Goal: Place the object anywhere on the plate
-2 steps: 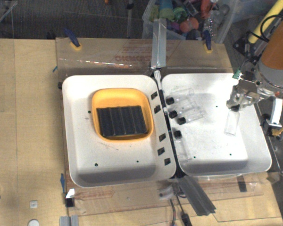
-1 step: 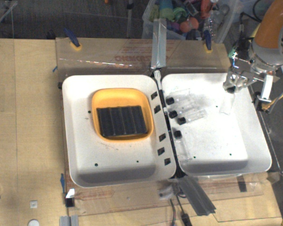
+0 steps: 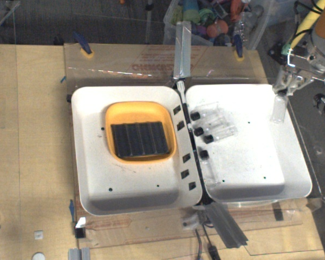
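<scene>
Camera view from above, both bins side by side on the bench [image 3: 21,145]. The left bin [image 3: 86,145] has an orange plate [image 3: 138,108] sitting a bit up and left of its middle. A black ribbed slab [image 3: 140,138] lies flat on that plate, filling most of its lower part, with the orange rim showing all around it. So the task's thing is on the plate as far as I can see.

The right bin [image 3: 271,161] has a little cluster of clear vials [image 3: 214,124] with black caps, lying on their sides close to the bin's left wall, near the divider between the two bins. They're see-through, so it's hard to count them.

The gripper [image 3: 281,93] is up at the top right corner of the right bin, over the rim and well away from both the plate and the vials. Nothing visibly in it. Honestly can't tell if it's apart or together, since that bit is small and washed out against the white bin.

Behind the bins there's a clear tub of colourful toys [image 3: 216,7], plus two blue clamps [image 3: 85,47] on the back edge.
</scene>
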`<action>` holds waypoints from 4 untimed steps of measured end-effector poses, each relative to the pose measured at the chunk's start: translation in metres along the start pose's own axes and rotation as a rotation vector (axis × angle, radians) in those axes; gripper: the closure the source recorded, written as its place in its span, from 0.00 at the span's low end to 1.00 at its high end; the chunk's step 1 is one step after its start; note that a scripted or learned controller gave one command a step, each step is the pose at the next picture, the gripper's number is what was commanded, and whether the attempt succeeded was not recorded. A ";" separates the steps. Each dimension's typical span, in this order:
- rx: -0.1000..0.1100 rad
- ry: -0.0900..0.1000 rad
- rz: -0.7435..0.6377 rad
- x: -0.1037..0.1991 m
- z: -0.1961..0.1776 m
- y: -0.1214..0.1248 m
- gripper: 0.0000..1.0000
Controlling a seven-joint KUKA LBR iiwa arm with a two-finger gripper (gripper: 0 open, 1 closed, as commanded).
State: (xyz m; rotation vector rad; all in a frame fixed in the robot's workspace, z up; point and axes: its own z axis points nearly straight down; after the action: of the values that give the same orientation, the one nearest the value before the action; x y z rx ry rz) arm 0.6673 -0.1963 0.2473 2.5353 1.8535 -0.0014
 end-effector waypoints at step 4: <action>-0.006 -0.002 -0.705 -0.023 -0.178 0.008 1.00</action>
State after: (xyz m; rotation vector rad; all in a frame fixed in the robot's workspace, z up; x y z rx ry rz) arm 0.6682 -0.2207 0.4256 1.7371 2.6102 0.0017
